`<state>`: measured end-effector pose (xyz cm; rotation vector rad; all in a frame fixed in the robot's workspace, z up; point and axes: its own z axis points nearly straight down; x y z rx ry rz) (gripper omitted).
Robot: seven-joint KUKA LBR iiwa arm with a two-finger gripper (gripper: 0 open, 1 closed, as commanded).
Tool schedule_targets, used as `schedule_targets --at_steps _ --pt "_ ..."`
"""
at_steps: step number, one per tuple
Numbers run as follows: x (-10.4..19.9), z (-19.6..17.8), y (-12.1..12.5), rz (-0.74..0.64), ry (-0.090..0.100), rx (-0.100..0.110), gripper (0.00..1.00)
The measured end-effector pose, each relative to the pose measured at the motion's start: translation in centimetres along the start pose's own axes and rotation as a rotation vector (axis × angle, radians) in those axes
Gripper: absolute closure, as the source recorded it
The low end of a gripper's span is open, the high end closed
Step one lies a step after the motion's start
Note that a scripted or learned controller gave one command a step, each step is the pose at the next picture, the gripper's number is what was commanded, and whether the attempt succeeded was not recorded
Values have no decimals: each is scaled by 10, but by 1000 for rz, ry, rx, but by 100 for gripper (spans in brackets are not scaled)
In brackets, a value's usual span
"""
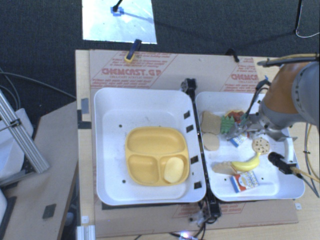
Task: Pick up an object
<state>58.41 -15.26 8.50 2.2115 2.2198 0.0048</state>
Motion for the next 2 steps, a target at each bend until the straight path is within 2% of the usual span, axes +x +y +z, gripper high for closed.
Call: schedule_targets --at_steps 1,2 --pt "-2 1 84 1 3 23 0" --pt "11 1 54 3 3 8 0"
